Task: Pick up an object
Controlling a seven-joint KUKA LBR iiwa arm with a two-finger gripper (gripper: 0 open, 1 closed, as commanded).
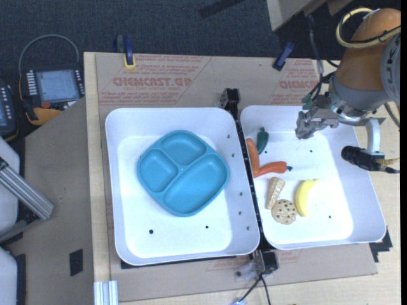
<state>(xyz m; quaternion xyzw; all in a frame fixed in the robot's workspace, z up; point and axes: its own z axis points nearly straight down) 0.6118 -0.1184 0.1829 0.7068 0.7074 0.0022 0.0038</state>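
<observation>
A: L bin point(127, 234)?
B: Glossy blue plastic divided plate point(183, 171), three wells.
A: R bin point(356, 227)?
B: Toy food along its left: green-topped carrots point(267, 168), ridged cracker wedge point(275, 190), round cookie point(283, 211), smooth banana point(306, 196).
A: Gripper point(305, 127)?
B: Metal, above bin's back, apart from food, holding nothing. Opening: can't tell.

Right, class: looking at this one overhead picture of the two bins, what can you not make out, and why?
- Gripper, camera view: its fingers are too small and dark to separate from the wrist above.
- Carrots, camera view: two orange pieces overlap near the bin divider, hiding where one ends.
- Arm, camera view: cut off by the right edge.
- Cracker, camera view: surface detail too small.
</observation>
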